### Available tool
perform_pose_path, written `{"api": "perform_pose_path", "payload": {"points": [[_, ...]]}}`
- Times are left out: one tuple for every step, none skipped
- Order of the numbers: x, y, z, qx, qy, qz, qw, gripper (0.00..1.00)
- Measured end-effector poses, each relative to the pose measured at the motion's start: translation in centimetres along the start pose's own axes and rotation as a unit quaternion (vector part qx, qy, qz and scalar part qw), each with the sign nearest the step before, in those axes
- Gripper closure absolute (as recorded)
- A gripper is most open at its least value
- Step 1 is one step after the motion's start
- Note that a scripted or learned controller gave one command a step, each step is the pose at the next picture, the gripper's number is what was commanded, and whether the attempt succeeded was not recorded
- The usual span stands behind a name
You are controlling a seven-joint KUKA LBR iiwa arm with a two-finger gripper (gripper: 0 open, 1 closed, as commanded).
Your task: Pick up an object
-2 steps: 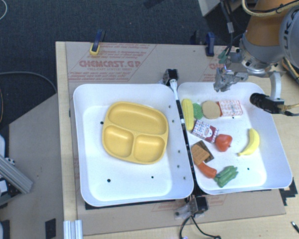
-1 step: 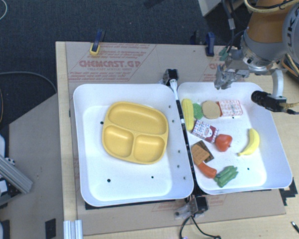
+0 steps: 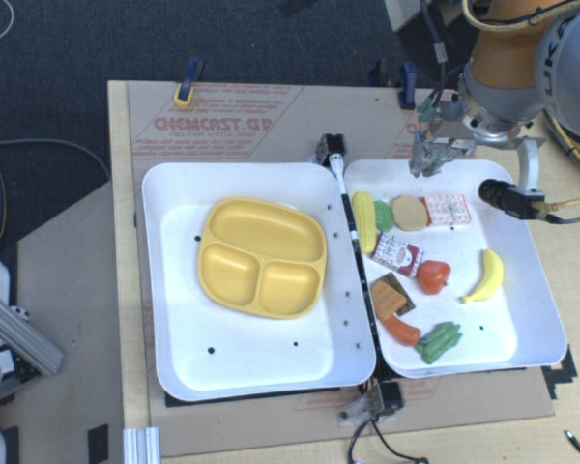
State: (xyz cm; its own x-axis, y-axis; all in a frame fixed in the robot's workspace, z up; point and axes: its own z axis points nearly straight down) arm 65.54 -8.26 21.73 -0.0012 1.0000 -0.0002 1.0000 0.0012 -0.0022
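Observation:
My gripper (image 3: 427, 165) hangs over the far edge of the right bin (image 3: 536, 303), just behind the food toys, with nothing visibly between its fingers. Below it lie a round tan cookie (image 3: 409, 213) and a white-and-red packet (image 3: 448, 209). A corn cob (image 3: 365, 220) lies along the bin's left wall. Nearer the middle are a red-and-white carton (image 3: 396, 252), a red tomato (image 3: 433, 275), a brown cracker (image 3: 390, 299), a carrot (image 3: 400, 331), green beans (image 3: 438, 340) and a banana (image 3: 486, 275).
The left bin (image 3: 169, 259) holds a yellow divided plate (image 3: 261, 256). A black divider strip (image 3: 353, 249) runs between the bins. Clamps (image 3: 185, 83) sit on the cardboard at the back. A black cylinder (image 3: 507, 198) on the arm overhangs the right bin's far right.

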Motion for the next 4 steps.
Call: {"api": "perform_pose_path", "payload": {"points": [[0.1, -0.8, -1.8, -0.002, 0.0, 0.001, 1.0, 1.0], [0.3, -0.7, -1.6, -0.002, 0.0, 0.0, 1.0, 1.0], [-0.2, -0.9, -1.8, -0.002, 0.0, 0.001, 1.0, 1.0], [0.3, -0.5, 0.2, 0.001, 0.0, 0.0, 1.0, 1.0]]}}
